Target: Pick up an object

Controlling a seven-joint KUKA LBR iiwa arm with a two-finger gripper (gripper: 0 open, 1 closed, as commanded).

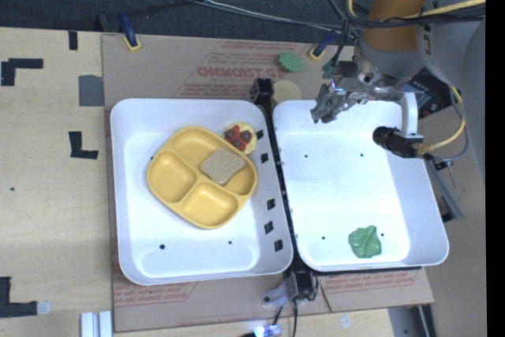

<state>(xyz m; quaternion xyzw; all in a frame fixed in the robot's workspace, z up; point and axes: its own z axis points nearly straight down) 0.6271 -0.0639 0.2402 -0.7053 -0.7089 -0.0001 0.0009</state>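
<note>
grey arm (442,4) from the right, orange-banded wrist bent downward, jaws low at its tip

Illumination is bright, even and overhead, producing mild glare on the white bins (359,193), soft short shadows beneath the yellow tray (170,170), slight overall softness, and a dim background beyond the desk's (47,170) far edge.

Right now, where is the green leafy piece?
The green leafy piece lies in the right bin, near its front right corner, well apart from the tool up at the bin's back left.
</note>
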